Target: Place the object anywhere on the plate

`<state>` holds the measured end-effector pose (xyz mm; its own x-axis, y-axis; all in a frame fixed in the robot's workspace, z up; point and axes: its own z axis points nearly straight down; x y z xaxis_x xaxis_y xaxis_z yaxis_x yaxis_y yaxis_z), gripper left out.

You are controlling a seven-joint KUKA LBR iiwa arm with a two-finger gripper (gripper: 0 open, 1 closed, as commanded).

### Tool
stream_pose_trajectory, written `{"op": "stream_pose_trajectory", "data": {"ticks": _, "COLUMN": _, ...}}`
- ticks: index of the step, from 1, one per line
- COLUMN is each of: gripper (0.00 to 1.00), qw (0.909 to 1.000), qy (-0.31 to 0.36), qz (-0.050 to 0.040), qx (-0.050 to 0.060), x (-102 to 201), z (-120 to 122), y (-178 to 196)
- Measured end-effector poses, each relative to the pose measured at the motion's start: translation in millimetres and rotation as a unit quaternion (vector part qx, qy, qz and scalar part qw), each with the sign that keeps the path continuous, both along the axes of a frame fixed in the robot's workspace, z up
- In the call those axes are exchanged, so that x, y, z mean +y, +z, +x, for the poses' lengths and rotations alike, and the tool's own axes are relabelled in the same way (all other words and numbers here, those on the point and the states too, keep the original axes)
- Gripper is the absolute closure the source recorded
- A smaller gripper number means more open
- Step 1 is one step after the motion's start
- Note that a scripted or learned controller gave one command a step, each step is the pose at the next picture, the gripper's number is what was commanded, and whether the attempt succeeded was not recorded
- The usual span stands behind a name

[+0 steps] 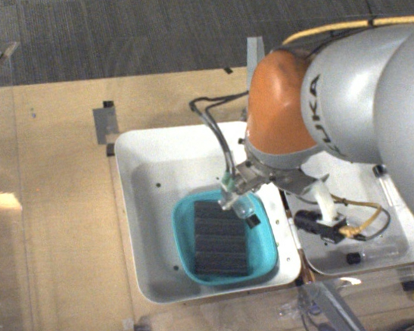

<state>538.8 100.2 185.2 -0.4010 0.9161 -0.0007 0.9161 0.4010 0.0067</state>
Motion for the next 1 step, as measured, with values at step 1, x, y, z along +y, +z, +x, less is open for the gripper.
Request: {"op": "stream_pose_trajectory", "data": {"ticks": 1, "gripper": 0.0, "qw": 1.0, "qy": 0.0, "qz": 0.0, "qx": 0.0, "x": -0.4, "z": 0.1, "y": 0.1}}
